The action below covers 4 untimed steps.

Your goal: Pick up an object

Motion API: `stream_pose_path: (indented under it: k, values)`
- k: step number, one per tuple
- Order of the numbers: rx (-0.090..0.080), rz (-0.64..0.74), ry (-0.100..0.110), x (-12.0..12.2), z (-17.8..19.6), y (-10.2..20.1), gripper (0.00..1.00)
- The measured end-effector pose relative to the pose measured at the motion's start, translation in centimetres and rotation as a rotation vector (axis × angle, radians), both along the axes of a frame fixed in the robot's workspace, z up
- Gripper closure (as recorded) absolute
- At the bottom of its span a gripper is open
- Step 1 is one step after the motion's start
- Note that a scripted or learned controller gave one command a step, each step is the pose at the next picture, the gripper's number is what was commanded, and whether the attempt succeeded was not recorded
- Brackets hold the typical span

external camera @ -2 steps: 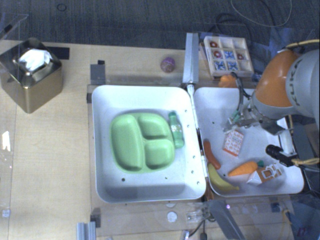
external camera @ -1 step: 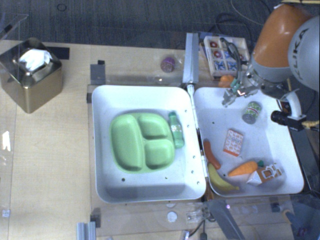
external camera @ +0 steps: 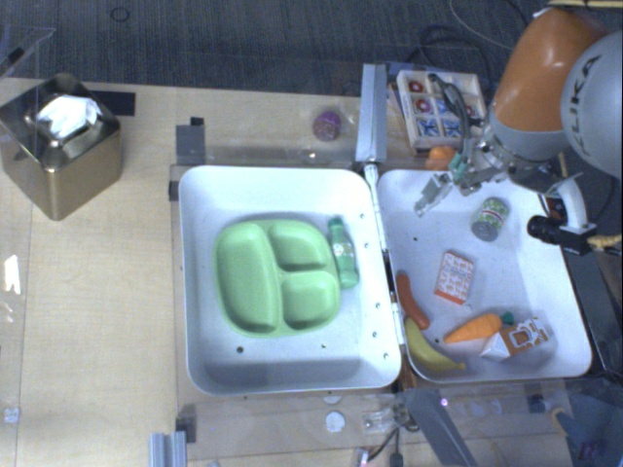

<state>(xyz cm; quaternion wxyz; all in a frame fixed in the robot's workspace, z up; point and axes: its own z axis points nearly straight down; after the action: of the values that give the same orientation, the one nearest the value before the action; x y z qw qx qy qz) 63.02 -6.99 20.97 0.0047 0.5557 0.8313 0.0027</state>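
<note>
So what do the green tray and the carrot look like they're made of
The tray looks like moulded plastic: one even pale green, soft sheen, rounded compartments. The carrot is probably a plastic toy, with smooth uniform orange and a green tip, though the view is too coarse to rule out rubber.

Arm (external camera: 569, 76) cropped at right edge

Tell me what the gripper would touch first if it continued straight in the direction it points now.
Probably the bare floor of the right bin: the gripper slants toward the bin's upper-left corner, with nothing in its line. Its height is unclear.
</note>
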Motion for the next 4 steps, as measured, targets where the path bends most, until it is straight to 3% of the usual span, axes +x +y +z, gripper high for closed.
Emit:
stream_pose_path:
  k: [1, 2, 3, 4]
  values:
    - [0.000, 0.031, 0.006, -4.2, -7.7, -5.0, 0.00]
    - [-0.002, 0.083, -0.005, -7.0, -11.9, -4.1, 0.00]
    - [-0.004, 0.083, -0.017, -6.6, -10.6, -4.1, 1.00]
    - [-0.001, 0.134, -0.002, -4.7, 0.3, -0.2, 1.00]
